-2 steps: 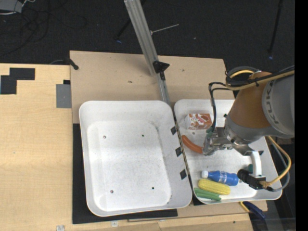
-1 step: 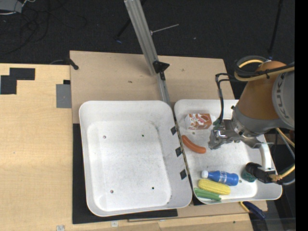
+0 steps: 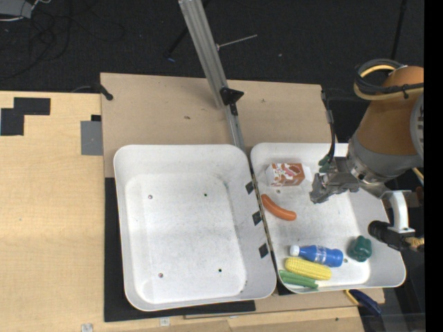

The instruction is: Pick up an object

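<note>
Your gripper (image 3: 320, 191) hangs over the right bin (image 3: 387, 279); whether it is open or closed, you cannot tell. Nothing is visibly held. Just left of it lie a red-and-white packet (image 3: 286, 173) and, below that, an orange sausage (image 3: 278, 209). Along the bin's near edge you see a blue bottle (image 3: 320, 255), a corn cob (image 3: 309, 269) and a dark green object (image 3: 359, 248). The left bin (image 3: 131, 185) adjoins.

In the right bin (image 3: 387, 272), a packet (image 3: 286, 173) lies behind a sausage (image 3: 278, 209), a bottle (image 3: 320, 255) nearer.
</note>
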Controlling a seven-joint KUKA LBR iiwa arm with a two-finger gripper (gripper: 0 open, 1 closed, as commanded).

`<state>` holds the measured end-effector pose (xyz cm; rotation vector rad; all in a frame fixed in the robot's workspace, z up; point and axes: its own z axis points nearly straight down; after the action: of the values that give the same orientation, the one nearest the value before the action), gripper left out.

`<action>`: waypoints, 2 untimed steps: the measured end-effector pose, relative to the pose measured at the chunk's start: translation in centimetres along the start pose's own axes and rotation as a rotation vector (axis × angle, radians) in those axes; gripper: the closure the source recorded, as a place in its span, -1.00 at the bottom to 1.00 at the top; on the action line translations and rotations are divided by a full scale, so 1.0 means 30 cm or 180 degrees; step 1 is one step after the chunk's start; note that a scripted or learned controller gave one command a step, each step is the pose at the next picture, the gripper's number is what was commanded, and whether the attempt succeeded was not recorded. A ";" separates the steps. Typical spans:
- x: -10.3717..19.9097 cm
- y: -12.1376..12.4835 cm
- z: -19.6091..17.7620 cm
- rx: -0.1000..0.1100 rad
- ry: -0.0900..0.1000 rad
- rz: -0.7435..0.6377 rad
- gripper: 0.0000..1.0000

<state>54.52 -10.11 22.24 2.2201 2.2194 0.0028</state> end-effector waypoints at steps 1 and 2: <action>0.152 -0.043 0.026 0.0027 0.0008 -0.0011 1.00; 0.314 -0.078 0.045 0.0028 0.0009 -0.0013 1.00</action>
<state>52.20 -0.67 20.88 2.2215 2.2298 -0.0037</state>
